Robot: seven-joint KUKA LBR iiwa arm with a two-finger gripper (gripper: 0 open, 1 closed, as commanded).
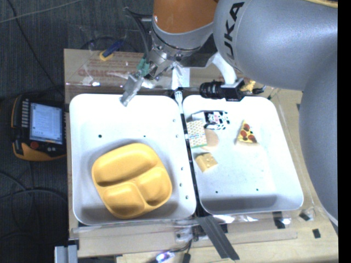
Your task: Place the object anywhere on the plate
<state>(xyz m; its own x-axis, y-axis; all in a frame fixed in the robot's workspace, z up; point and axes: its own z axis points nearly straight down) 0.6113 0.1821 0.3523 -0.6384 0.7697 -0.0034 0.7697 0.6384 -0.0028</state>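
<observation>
A yellow divided plate (131,181) lies in the left bin (93,119), towards its near side. The toy food sits in the right bin (258,185): a pizza slice (247,134), a cheese wedge (206,161), a pale cracker-like piece (196,133) beside a tan round piece (212,139), and a black-and-white item (217,119). My gripper (128,96) hangs over the far edge of the left bin, well away from the plate and from the food. I see no object on it.
The grey arm with its orange band covers the upper right of the view. An orange-rimmed handheld screen (37,126) lies left of the bench. A blue-and-yellow tool (110,50) rests on the board behind the bins.
</observation>
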